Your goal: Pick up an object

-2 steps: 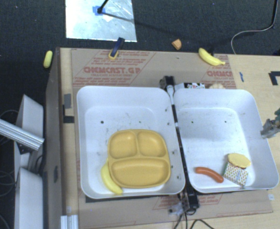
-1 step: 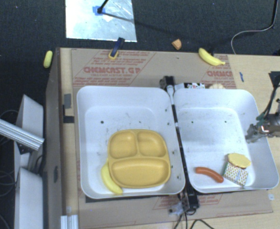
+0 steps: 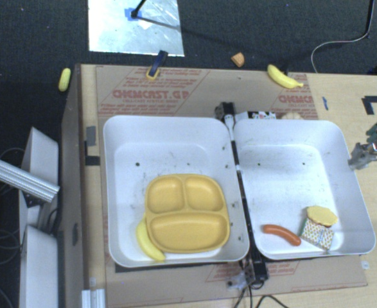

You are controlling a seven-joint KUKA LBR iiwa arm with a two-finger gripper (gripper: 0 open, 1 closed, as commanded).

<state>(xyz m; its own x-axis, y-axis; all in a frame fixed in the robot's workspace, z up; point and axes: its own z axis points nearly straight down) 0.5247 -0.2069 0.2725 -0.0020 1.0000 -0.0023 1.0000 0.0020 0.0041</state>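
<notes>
The desk (image 3: 194,85), topped with a printed cardboard sheet, carries two shallow white bins side by side. The left bin (image 3: 121,140) holds a yellow divided tray (image 3: 187,212) lying flat near its front edge, with two small compartments at the back and one long one at the front. A yellow banana (image 3: 148,242) lies in the bin's front-left corner, curving along the tray's front-left corner and touching it or very nearly so.

The right bin (image 3: 291,133) holds an orange-red sausage (image 3: 281,234) near its front edge, lying flat and slanted, towards the bin's left side. Just beside it to the right, apart from it, stands a small patterned carton (image 3: 317,233) with a yellow lid-like piece (image 3: 321,215) on top, close to the front-right corner.

A second banana (image 3: 283,77) rests on the desk's back edge behind the right bin, and a blue-and-yellow clamp (image 3: 156,64) sits on the back edge behind the left bin. A small yellow item (image 3: 64,79) and a small orange item (image 3: 238,59) lie on the dark floor (image 3: 27,37) beyond the desk.

The end effector (image 3: 361,154) appears at the right bin's right rim, away from every object in the bins; whether it is spread or pressed together cannot be told
</notes>
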